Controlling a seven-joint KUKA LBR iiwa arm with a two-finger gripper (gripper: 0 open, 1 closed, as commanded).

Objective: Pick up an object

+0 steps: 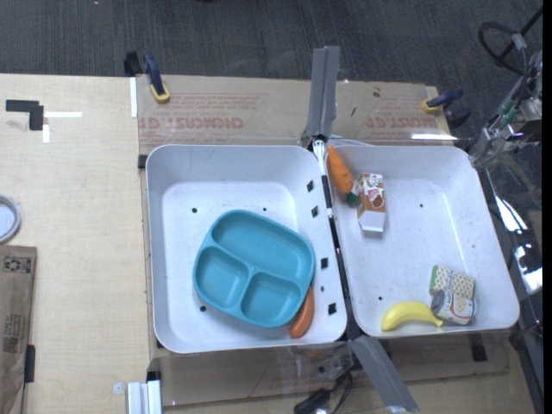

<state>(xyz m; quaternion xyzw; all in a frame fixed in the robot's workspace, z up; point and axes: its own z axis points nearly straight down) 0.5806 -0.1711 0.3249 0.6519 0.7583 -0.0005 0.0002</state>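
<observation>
Candidates for picking, right bin (pixel 483 198) first: yellow banana (pixel 410 316) lying near the front wall, curve upward. Just beside it, to the right, a small patterned packet (pixel 454 293), green and yellow checks on top, print too small to read. Toward the back left corner, an orange carrot (pixel 341 172) with green end, lying along the divider. Close by its tip, a small white carton (pixel 372 203) with a red-brown picture on its face; lettering not legible.

Left bin (pixel 164 231): blue three-compartment plate (pixel 254 268), tilted against the floor of the bin. At its lower right rim, touching, a slim orange-red piece (pixel 302 316), sausage-like.

Pincer state: cannot tell. At the right edge, only dark cables and metal fittings (pixel 513 102) above the bin's corner.

Behind both bins, flat cardboard (pixel 224 115) with red print, upside down from here, not read with confidence. Clamps on it at left (pixel 156 78) and right (pixel 440 102). On the bench far left: tape roll (pixel 7 221), brown paper bag (pixel 15 317) bearing a recycling mark.
</observation>
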